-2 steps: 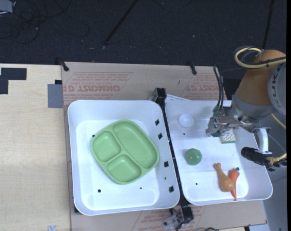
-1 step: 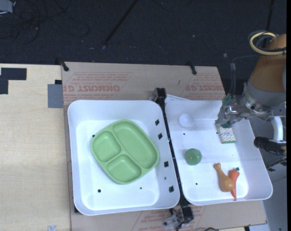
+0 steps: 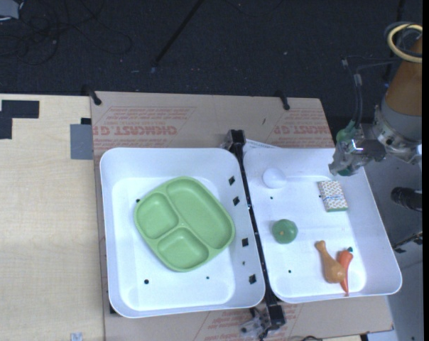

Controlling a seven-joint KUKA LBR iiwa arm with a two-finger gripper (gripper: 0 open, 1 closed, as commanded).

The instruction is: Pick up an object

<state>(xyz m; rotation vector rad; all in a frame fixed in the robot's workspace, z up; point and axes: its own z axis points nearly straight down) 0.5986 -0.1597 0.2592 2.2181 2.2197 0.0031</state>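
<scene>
In the right bin (image 3: 374,222) lie a white ball (image 3: 274,177) at the back left, a small patterned block (image 3: 332,195) at the back right, a green round fruit (image 3: 285,231) in the middle, and an orange toy with a red tip (image 3: 334,263) at the front right. My gripper (image 3: 344,160) hangs over the bin's back right corner, just above and right of the patterned block. I see nothing held in it.
The left bin (image 3: 122,183) holds a green divided plate (image 3: 184,222). A black divider (image 3: 246,219) runs between the bins. Cardboard (image 3: 165,119) lies under both. The arm's wrist (image 3: 403,112) stands at the right edge.
</scene>
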